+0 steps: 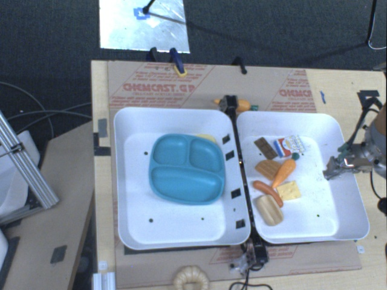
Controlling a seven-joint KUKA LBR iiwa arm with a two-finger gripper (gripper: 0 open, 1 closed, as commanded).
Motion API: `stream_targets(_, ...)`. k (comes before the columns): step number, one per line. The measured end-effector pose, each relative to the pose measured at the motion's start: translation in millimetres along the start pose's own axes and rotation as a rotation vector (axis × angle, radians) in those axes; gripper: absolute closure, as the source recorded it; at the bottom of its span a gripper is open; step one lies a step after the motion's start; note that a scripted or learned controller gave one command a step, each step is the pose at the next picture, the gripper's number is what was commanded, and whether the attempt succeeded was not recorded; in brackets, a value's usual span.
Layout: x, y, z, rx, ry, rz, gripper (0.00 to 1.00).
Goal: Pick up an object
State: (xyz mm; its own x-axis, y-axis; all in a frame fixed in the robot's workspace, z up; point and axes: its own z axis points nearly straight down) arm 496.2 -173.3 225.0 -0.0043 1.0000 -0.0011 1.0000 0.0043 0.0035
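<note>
**Toy food waits in the right bin, claw at its rim**

Dark carpet surrounds a wooden bench (338, 83) covered with printed cardboard, on which two white bins sit side by side.

Nearest the camera in the right bin (320, 222) lies a tan bread roll (269, 210), touching a red sausage (266, 191) just above it. Beside them is a yellow cheese wedge (289, 190), then an orange carrot (284, 171) lying tilted over a brown biscuit (266, 168). Farther back sit a dark chocolate bar (265, 147) and a small printed packet (288, 145). All look like light, stiff plastic toys, probably smooth; the carrot seems easiest, pinched across its slim middle.

The left bin (136, 222) holds a blue divided plate (186, 168), with something yellow (207, 138) peeking behind it.

At the right bin's right rim hangs the gripper (336, 165), apart from the food; whether it is open or closed I cannot tell.
</note>
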Motion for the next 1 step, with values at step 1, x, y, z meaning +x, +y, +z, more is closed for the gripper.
stream_targets(1,35.5,38.4,-9.7,-0.002,0.001,-0.005,1.00)
